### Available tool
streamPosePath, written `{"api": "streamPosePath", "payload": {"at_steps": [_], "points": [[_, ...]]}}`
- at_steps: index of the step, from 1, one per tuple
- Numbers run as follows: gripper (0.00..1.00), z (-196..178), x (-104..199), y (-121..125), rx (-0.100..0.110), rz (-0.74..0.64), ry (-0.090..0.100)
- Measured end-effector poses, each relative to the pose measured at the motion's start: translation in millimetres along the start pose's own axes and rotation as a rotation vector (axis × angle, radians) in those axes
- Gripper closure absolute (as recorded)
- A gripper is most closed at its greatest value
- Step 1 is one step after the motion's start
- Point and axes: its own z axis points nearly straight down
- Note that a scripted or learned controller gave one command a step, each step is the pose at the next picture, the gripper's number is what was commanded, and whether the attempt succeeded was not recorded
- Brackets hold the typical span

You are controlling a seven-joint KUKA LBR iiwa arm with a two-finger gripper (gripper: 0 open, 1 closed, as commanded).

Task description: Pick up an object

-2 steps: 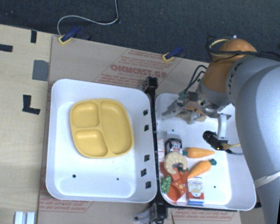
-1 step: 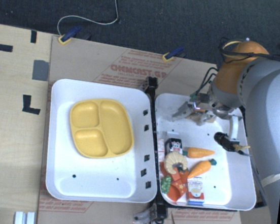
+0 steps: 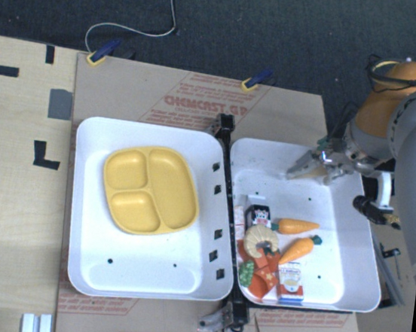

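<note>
The grey arm is reaching in from the right, its orange band showing up near the top corner, and the gripper [image 3: 313,166] is hanging over the upper part of the right bin [image 3: 338,216], above bare white floor. Its two fingers [image 3: 299,168] are splayed apart and pointing toward the bin's middle, with nothing between them (just white plastic underneath).

The things to pick from are all sitting lower down in that same bin, well apart from the gripper. A toy carrot [image 3: 298,227] is lying nearly level, and a second carrot [image 3: 297,249] is tilting just below it, their green ends close together. Beside them to the left a pale, roundish piece [image 3: 261,239] is resting on the heap, with a small dark packet [image 3: 257,209] above it against the bin's left wall. Red pieces [image 3: 255,272] are bunching up near the bottom edge, and a small red-and-white packet [image 3: 291,277] is lying flat just to their right.

The left bin [image 3: 89,260] is holding a yellow divided plate [image 3: 150,189], three compartments, sitting toward its upper half. Both bins are resting on a brown cardboard sheet [image 3: 186,98] clamped at the top edge.
</note>
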Motion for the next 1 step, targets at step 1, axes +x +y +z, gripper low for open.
{"api": "streamPosePath", "payload": {"at_steps": [1], "points": [[0.00, 14.8, 19.7, -67.8, -0.003, 0.000, -0.001]]}}
